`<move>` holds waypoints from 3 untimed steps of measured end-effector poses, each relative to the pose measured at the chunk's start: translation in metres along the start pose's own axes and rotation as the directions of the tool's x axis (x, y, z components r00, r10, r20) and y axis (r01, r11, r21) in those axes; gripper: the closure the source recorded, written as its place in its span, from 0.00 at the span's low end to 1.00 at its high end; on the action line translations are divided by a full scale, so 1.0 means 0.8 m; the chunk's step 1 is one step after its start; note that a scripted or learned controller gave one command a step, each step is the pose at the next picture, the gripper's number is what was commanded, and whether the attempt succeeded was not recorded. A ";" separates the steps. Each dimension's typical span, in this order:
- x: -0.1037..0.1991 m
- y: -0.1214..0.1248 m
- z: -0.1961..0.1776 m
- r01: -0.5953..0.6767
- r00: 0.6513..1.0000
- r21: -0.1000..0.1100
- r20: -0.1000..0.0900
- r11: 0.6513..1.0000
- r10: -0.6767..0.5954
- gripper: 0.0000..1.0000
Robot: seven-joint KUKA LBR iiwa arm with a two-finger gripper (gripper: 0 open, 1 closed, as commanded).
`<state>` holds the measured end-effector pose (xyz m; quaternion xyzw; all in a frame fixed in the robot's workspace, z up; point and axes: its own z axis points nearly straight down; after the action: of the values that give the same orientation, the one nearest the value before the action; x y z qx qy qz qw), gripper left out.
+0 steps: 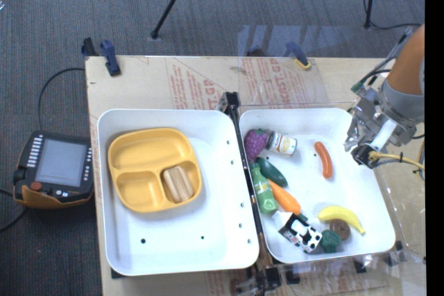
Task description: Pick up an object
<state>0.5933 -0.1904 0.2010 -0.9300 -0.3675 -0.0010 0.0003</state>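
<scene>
In the camera view, the task looks to be at its approach step: the hand (361, 138) hangs over the right rim of the right bin (305, 118), near the table's (173, 80) right edge, with nothing seen between its fingers; whether they are spread or closed cannot be told. The nearest candidate is the red sausage (323, 159), lying alone just beside the hand toward the bin's middle. The next move would call for shifting over it and descending. The same bin also holds a purple grape bunch (255, 143), a small jar (282, 143), a carrot (285, 197) and a banana (342, 216). The left bin (125, 246) carries a yellow divided tray (149, 145) with a bread roll (178, 183) in one compartment.
</scene>
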 end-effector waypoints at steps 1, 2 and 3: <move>0.068 0.006 -0.077 -0.307 0.952 0.003 0.002 0.952 0.307 1.00; 0.070 -0.056 -0.041 -0.386 0.923 0.008 0.009 0.923 0.386 1.00; 0.077 -0.055 0.010 -0.523 0.852 0.006 0.011 0.852 0.523 1.00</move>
<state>0.6080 -0.1163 0.1929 -0.9949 -0.1007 0.0048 0.0031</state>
